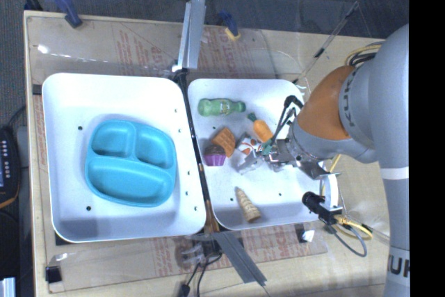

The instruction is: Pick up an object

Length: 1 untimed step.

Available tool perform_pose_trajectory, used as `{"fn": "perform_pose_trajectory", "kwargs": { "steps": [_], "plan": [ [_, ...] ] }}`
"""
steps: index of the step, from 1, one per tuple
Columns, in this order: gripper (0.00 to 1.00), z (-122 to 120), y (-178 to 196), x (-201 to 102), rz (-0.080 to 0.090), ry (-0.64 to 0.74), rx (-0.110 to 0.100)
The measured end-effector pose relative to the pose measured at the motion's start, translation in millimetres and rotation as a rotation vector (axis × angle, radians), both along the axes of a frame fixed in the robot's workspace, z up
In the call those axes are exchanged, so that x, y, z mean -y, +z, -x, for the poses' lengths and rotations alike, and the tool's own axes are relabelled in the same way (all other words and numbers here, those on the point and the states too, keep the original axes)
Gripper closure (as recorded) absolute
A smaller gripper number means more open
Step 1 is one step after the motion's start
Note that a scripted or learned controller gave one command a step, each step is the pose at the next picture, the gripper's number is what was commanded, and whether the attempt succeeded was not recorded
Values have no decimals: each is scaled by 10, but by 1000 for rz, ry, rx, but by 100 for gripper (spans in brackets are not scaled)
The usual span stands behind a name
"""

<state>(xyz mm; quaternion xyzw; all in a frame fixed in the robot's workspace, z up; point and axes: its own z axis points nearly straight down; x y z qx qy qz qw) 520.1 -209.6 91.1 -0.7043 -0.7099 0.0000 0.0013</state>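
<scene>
In the right bin point(288, 90) lie several small toys: a green bottle point(220, 107) at the back, an orange carrot point(262, 129), a brown waffle-like piece point(224, 140), a purple cupcake point(214, 158) and an ice cream cone point(247, 204) near the front. My gripper point(259, 155) is low in the middle of this bin, right beside a small white and red item point(247, 146) and a greyish piece point(242, 162). The wrist hides how it meets them, and I see nothing clearly held.
The left bin point(62, 90) holds a blue divided plate point(132, 162). A metal bar point(189, 35) stands at the back between the bins. My grey and orange arm point(334, 115) covers the right bin's right side. Cables point(348, 226) trail off the bench's front right.
</scene>
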Motion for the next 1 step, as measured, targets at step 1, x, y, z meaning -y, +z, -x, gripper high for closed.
{"fn": "perform_pose_trajectory", "kwargs": {
  "steps": [1],
  "plan": [
    [100, -13, 94, -10, -1, 8, 0]
  ]
}}
